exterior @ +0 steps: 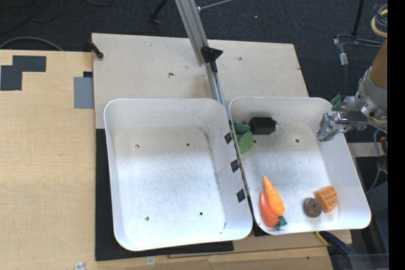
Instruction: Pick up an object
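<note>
The right bin [338, 155] holds several small objects. An orange carrot [273, 195] lies near its front, over a red piece [266, 210]. To the right of them sit a brown round piece [311, 207] and an orange waffle-like block [326, 198]. A black object [262, 125] and a green one [244, 141] rest at the bin's back left, by the divider. My gripper [329, 125] hangs at the bin's right rim, apart from all the objects, with nothing visibly in it.
The left bin [126, 136] stands beside the right one. A slanted metal rail [190, 16] runs from the back down to the seam between the bins. Black clips [234, 164] line that seam. A wooden bench surface lies to the left.
</note>
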Robot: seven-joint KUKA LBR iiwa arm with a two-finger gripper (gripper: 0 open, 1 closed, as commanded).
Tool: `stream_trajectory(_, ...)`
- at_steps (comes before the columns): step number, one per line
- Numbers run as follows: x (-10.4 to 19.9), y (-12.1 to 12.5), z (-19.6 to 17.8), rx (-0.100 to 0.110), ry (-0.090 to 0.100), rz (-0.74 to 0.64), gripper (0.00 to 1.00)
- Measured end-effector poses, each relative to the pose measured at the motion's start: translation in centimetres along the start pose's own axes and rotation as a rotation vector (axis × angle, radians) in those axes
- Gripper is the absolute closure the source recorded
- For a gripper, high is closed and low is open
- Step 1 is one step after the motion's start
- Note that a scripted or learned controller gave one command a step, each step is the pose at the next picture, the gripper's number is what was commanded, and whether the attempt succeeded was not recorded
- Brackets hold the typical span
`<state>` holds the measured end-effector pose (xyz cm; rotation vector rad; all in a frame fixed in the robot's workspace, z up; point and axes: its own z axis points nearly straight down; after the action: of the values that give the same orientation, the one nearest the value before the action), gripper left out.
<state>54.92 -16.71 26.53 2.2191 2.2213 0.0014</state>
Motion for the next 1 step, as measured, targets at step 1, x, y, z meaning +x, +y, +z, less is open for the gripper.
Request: stream_trajectory(1,4.76,-1.34,-0.17,0.005,0.003,-0.003,1.0)
